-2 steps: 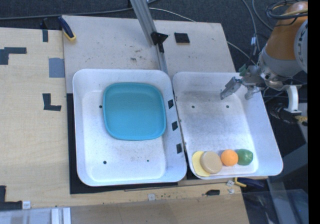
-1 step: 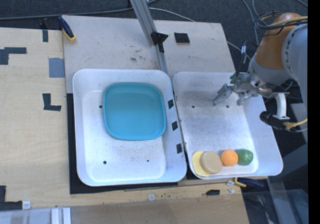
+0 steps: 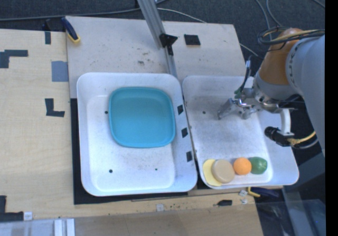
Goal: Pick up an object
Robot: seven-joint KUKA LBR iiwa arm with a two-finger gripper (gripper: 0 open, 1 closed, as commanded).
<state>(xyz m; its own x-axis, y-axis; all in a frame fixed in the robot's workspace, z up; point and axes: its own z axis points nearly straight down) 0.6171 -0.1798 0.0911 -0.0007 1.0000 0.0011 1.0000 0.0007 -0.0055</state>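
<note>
Two shallow white bins are seen side by side on the counter (image 3: 127, 45). In the left bin (image 3: 95, 177) a turquoise square plate (image 3: 141, 116) lies flat near the middle. In the right bin (image 3: 211, 124) four small things are lined up along the near wall: a yellow disc (image 3: 208, 172) partly under a beige round piece (image 3: 224, 170), then an orange ball (image 3: 242, 166) and a green ball (image 3: 259, 164), each touching or just beside the next. The gripper (image 3: 227, 111) is held low over the bare middle of the right bin, well apart from that row, and nothing is seen between its fingers; whether they are spread or closed cannot be told from this angle. The small round things are judged light and stiff, and likely to roll or slip if pinched off-centre, so a hold across the widest part of the orange ball would be safest. The plate is judged stiff, smooth and too flat to be taken except at its raised rim. Little room is left at the near wall, where the row is crowded against the rim, and a finger could be caught there; open floor is offered on the far side of the row, from which an approach would be best made.
</note>
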